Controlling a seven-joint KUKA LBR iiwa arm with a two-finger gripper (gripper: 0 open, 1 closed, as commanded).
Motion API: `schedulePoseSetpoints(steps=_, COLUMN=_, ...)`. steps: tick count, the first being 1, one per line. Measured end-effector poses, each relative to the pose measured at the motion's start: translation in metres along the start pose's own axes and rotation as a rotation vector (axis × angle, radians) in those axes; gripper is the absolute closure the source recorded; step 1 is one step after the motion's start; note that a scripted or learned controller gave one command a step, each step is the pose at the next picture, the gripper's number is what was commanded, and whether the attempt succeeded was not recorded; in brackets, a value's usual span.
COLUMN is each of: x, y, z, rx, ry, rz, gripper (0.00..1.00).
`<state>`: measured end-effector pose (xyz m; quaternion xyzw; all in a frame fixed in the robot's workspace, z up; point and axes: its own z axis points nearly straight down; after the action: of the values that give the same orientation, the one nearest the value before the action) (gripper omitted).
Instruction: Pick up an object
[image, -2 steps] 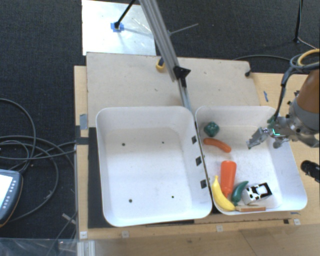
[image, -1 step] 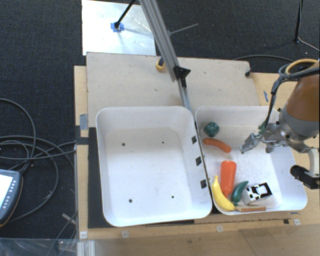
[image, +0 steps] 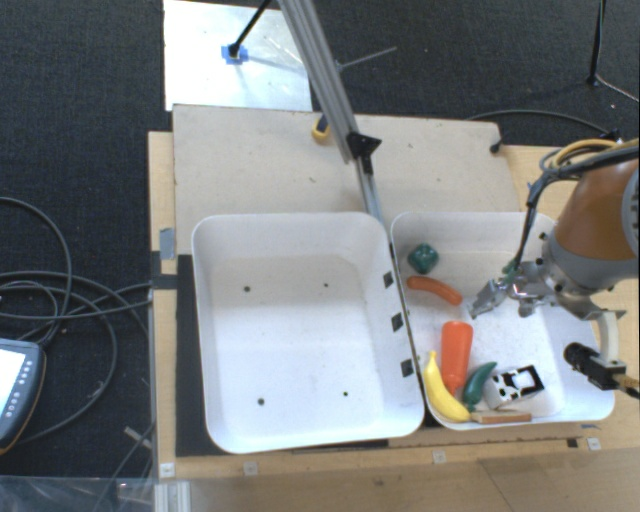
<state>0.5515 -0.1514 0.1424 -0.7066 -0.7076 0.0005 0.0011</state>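
Note:
My gripper hangs over the right bin, near its middle, open with nothing between its fingers. Left of it lies a reddish sausage, and further back a dark green lump. Below the gripper an orange carrot lies lengthwise, with a yellow banana and a green pepper beside it. A black-and-white block sits at the bin's front, close to a thin brown stick.
The left bin sits beside the right one, the two rims touching. A grey pole slants down from the back to the divide between them. Cables and a tablet lie on the floor at left.

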Motion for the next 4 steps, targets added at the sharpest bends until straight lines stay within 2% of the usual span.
schedulePoseSetpoints(steps=1, x=0.000, y=0.000, z=0.052, rx=0.001, ry=0.000, rz=0.000, gripper=0.00)
schedulePoseSetpoints(steps=2, x=0.000, y=0.001, z=0.039, rx=-0.005, ry=-0.001, rz=0.000, gripper=1.00)
schedulePoseSetpoints(steps=4, x=-0.015, y=-0.005, z=-0.071, rx=-0.009, ry=-0.003, rz=0.000, gripper=1.00)
